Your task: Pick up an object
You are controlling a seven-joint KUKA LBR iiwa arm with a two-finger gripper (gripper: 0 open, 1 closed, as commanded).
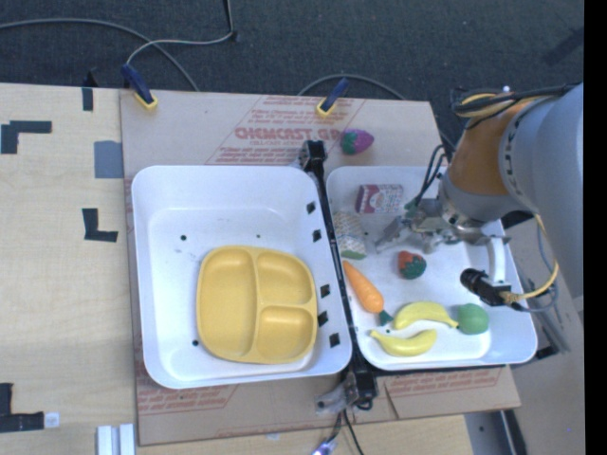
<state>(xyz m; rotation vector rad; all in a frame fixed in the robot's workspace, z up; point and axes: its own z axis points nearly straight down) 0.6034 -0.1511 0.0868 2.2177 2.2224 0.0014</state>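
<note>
Camera view, arm: the grey arm [531,159] is reaching in from the right and hanging over the right bin [512,349].
Camera view, gripper: the gripper [410,232] is hovering low over the bin's middle, its fingers looking slightly parted with nothing between them.
Camera view, strawberry: a small red toy with a green cap, the strawberry [412,264] is lying just below the fingertips, apart from them.
Camera view, neighbours: the carrot [363,286] is lying to its left, the bananas [417,328] and a green ball [471,318] nearer the front wall, a red-and-white packet [378,199] at the back.
Camera view, left bin: the left bin [161,197] is holding a yellow tray [256,303].
Step in hand: judging by position, the gripper is lining up on the strawberry.
Doing it well: centring the fingers over the red body, opening wider than it, then descending straight is looking safest.
Risk: the strawberry, being small and round, is likely to roll aside if one finger touches first.
</note>
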